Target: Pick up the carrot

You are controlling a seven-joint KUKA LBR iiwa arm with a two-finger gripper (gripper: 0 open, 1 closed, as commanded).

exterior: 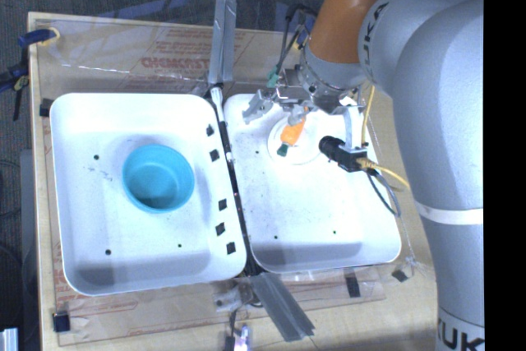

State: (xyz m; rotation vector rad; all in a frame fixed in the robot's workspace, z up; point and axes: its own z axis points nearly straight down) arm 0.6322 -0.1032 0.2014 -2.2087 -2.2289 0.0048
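The carrot (292,132) is small and orange with a green tip (283,150). It lies at a slant in the far part of the right bin (329,234), inside a faint round outline on the bin floor. My gripper (288,101) hangs directly over the carrot's orange end, at or just above it. The metal parts of the gripper hide where it meets the carrot, so I cannot tell whether it has hold of it.
A blue bowl (159,177) sits upright in the middle of the left bin (90,251). The black divider (226,193) runs between the bins. A black fitting (339,153) with a yellow cable hangs from the arm just right of the carrot.
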